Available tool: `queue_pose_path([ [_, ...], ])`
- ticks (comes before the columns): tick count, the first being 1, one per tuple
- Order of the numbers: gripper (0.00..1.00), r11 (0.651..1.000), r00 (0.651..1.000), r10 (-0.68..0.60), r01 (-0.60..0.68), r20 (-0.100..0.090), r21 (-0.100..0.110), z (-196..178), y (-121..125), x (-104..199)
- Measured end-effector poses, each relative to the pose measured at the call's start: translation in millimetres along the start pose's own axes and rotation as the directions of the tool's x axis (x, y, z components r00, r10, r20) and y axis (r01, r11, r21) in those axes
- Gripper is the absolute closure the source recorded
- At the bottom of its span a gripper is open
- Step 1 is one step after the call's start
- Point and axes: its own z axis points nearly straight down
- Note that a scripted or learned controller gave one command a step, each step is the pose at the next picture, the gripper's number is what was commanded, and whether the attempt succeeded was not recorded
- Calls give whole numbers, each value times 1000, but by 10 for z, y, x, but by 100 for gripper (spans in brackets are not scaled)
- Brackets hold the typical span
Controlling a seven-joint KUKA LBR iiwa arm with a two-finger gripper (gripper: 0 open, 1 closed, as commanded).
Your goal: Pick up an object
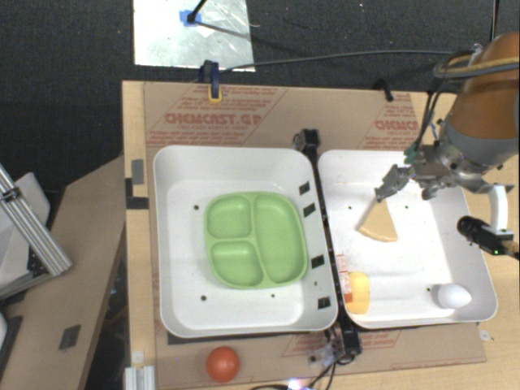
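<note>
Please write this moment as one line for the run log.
gripper: open, above right bin, holding nothing | nearest: tan wedge | green tray: left bin

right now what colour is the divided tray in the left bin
Light green; the divided tray shows in the camera view.

tan wedge (379, 225) lies flat in the right bin (471, 242).

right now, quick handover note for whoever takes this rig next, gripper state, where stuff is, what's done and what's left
Gripper: above the right bin, over the top of the tan wedge, nothing between its fingers.
Right bin: tan wedge mid-bin, orange-yellow item at the front left corner, white egg-like object at the front right.
Left bin: green divided tray.
Red ball on the bench in front of the bins.
Done: nothing picked.
Left: the whole pick; the wedge looks nearest.
</note>
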Motion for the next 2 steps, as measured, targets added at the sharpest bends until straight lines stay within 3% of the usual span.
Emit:
queue_pose_path([
  [1,0,1000,1000,-2,2,1,-11,-55,22,1],
  [2,0,1000,1000,0,0,1,-8,419,-64,15],
])
